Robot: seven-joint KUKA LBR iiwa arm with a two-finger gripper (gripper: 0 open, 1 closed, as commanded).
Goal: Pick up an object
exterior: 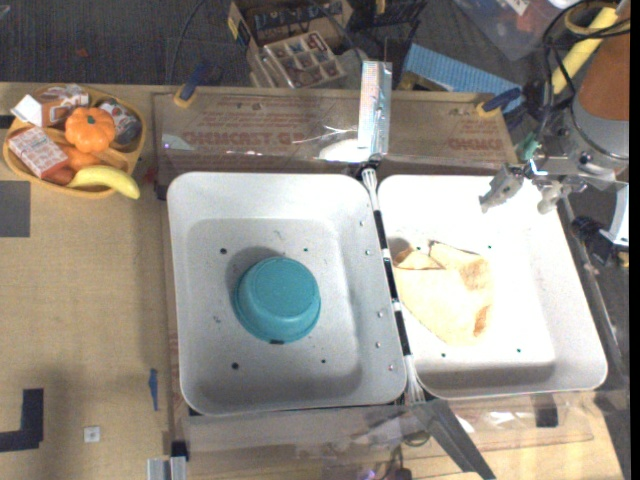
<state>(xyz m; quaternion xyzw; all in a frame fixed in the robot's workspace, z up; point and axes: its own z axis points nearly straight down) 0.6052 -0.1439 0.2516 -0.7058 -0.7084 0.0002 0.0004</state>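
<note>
A teal bowl (278,299) lies upside down in the middle of the left bin (200,208). A floppy tan and yellow piece (446,288), like a cloth or flatbread, lies crumpled in the left half of the right bin (560,298). My gripper (520,196) hangs above the far right part of the right bin, up and to the right of the tan piece and apart from it. Its two fingers (494,194) are spread open with nothing between them.
A plate of toy food (72,146) with an orange pumpkin and a banana sits at the bench's far left. A cardboard wall (270,126) runs behind both bins. Cables and boxes crowd the floor beyond it.
</note>
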